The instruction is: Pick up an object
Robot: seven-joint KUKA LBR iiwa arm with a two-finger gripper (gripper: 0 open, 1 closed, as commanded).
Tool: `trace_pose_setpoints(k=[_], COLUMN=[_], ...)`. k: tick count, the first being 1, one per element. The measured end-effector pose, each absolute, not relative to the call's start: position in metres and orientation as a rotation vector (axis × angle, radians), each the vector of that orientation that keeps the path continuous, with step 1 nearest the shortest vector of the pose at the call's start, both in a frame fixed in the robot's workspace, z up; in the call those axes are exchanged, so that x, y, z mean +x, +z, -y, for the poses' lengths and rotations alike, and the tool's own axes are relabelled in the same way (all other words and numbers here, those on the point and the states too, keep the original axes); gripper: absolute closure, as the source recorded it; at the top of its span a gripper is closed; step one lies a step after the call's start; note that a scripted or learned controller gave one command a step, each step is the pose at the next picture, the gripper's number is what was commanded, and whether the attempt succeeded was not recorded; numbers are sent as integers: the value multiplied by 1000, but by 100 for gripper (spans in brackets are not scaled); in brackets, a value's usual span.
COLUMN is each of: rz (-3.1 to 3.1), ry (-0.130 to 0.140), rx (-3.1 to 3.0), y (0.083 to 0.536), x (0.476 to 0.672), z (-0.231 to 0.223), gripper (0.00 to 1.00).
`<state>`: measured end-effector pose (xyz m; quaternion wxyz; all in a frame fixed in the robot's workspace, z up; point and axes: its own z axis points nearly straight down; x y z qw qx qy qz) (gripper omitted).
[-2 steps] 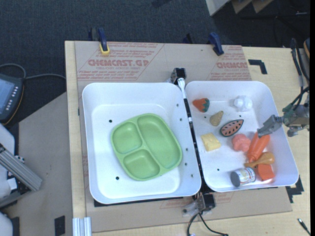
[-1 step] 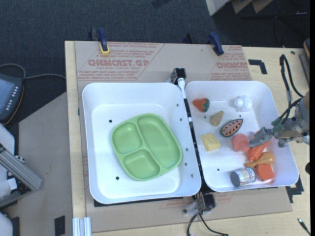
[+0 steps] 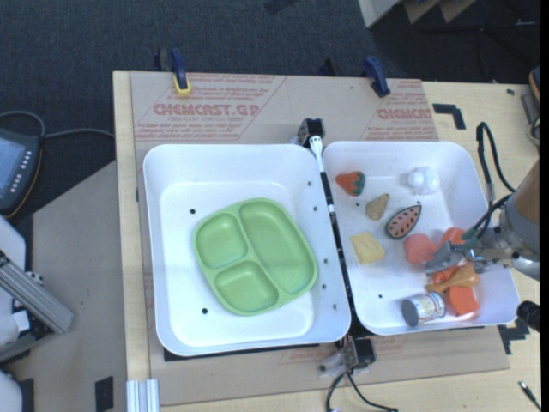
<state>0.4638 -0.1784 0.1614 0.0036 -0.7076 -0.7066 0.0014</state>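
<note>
My gripper point(image 3: 455, 254) reaches in from the right and hangs low over the right bin point(image 3: 390, 157), above a cluster of orange pieces point(image 3: 456, 275) and beside a pink-red round piece point(image 3: 419, 248). Its tip is dark and mixes with the orange pieces, which it partly hides. Elsewhere in this bin lie a silver can point(image 3: 424, 308) on its side, an orange-red piece point(image 3: 464, 300), a yellow block point(image 3: 368, 248), a watermelon slice point(image 3: 402, 221), a tan piece point(image 3: 377, 205), a strawberry point(image 3: 350, 182) and a small white piece point(image 3: 418, 178).
The left bin point(image 3: 163, 230) holds a green divided plate point(image 3: 253, 256). A black divider strip point(image 3: 328, 217) runs between the two bins. Cables point(image 3: 485, 157) trail along the right bin's far right rim. Blue clamps point(image 3: 375, 75) hold the cardboard at the back.
</note>
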Motion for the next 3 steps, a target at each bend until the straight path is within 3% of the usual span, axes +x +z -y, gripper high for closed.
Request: trace_pose_setpoints(k=[1, 2, 3], rz=[2217, 2228, 2237], ry=[2, -17, -18], rx=[-2217, -2221, -2230], y=[113, 93, 104], x=[469, 474, 476], z=[185, 183, 184], gripper=[0, 0, 100])
